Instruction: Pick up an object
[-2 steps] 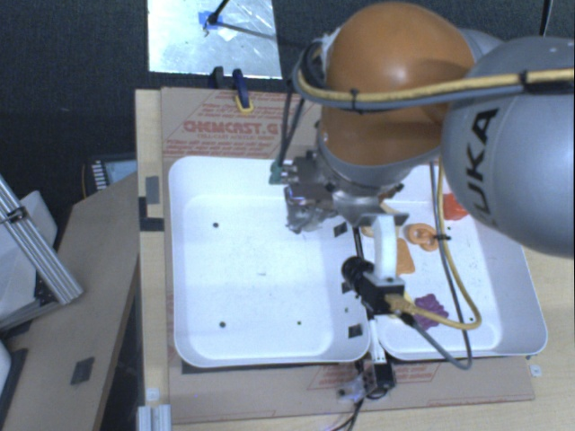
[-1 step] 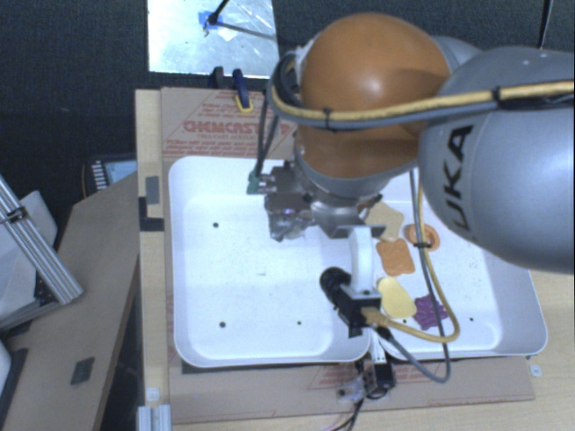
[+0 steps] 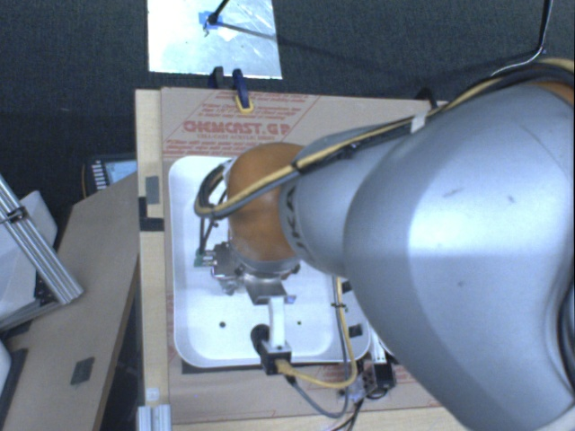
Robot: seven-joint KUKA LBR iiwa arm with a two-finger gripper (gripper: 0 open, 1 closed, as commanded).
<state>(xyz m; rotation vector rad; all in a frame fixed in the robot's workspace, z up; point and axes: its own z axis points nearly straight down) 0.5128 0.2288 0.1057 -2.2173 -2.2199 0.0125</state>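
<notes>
My arm, grey with an orange band (image 3: pixel 256 182), reaches across from the right and hangs over the left white bin (image 3: pixel 193 335). The gripper (image 3: pixel 247 281) sits low inside that bin, near its middle, under the orange band. The wrist hides what lies beneath it. A white bracket with a black fitting (image 3: pixel 269 335) and a yellow cable (image 3: pixel 314 380) trail toward the bin's front edge. On the bare bin floor I make out just two small dark specks (image 3: pixel 222 323), and no object that I can name.
The big grey arm link (image 3: pixel 458 259) covers the right bin. A cardboard sheet with red lettering (image 3: pixel 238 126) lies behind the bins, held by blue clamps (image 3: pixel 241 86). A shiny sheet (image 3: pixel 214 25) lies farther back. An aluminium rail (image 3: pixel 36 250) stands left of the bench.
</notes>
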